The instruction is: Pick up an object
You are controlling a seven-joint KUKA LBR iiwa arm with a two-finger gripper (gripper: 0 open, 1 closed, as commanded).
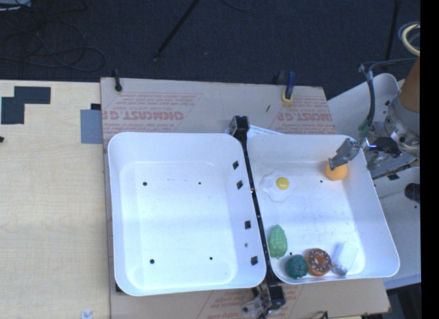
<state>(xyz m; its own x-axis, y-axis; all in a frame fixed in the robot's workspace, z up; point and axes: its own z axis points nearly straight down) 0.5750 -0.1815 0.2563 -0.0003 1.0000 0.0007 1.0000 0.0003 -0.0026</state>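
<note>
Gripper (341, 156) touches orange ball (336, 171) from above.

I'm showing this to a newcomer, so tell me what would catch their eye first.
The colourful toy food in the right bin stands out: a fried egg near its middle, and a green vegetable, a teal ball and a sprinkled doughnut along its near edge. At its far right corner the gripper hangs right by an orange ball. The left bin is plain white beside it.
</note>
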